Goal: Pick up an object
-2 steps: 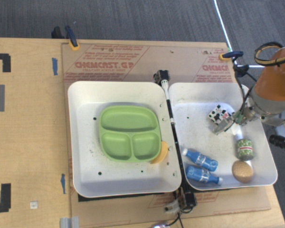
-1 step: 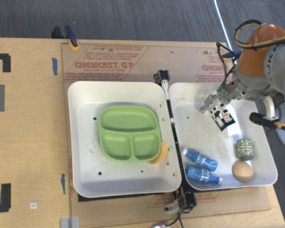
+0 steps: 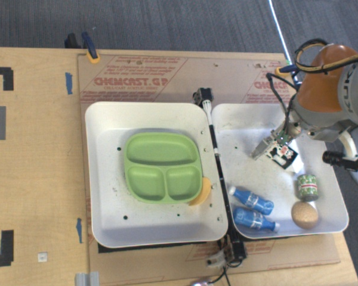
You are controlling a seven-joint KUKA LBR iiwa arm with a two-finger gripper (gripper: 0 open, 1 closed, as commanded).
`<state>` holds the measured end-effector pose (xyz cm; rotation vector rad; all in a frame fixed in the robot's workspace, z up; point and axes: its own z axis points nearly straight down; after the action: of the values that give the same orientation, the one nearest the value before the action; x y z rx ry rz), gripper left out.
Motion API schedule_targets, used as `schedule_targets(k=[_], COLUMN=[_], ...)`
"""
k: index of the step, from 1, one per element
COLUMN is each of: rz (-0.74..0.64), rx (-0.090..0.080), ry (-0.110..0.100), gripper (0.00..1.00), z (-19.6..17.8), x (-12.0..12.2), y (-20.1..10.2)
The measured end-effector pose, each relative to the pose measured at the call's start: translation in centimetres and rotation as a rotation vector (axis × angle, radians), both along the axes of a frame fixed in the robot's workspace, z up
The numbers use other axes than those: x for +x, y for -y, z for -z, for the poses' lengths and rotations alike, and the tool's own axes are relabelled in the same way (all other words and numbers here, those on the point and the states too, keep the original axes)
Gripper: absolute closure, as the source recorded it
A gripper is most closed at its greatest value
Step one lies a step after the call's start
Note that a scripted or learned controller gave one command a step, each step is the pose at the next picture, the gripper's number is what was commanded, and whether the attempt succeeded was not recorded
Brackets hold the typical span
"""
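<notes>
Blue bottles lie below the gripper (toward the front edge), long sides slanting; its fingers look empty, slightly apart.

I see a divided plate in the left bin. In the right bin, two bottles lie near, left of a ball.

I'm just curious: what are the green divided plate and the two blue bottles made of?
The green plate looks like matte moulded plastic: even colour, soft rounded dividers, no glare. The blue bottles seem to be glossy, perhaps translucent plastic, with bright highlights and paler caps.
</notes>
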<state>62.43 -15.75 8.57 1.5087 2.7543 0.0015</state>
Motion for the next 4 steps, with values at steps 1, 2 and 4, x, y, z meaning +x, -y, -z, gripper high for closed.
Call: schedule_targets(k=[1,2,4], rz=[-0.646,-0.858,-0.932], rx=[-0.004,-0.004,-0.003], ry=[0.005,0.006,0.006], gripper=[0.00,0.00,1.00], z=[0.0,0.0,-10.1], x=[-0.2,1.9,0.9], y=[5.0,1.7,-7.2])
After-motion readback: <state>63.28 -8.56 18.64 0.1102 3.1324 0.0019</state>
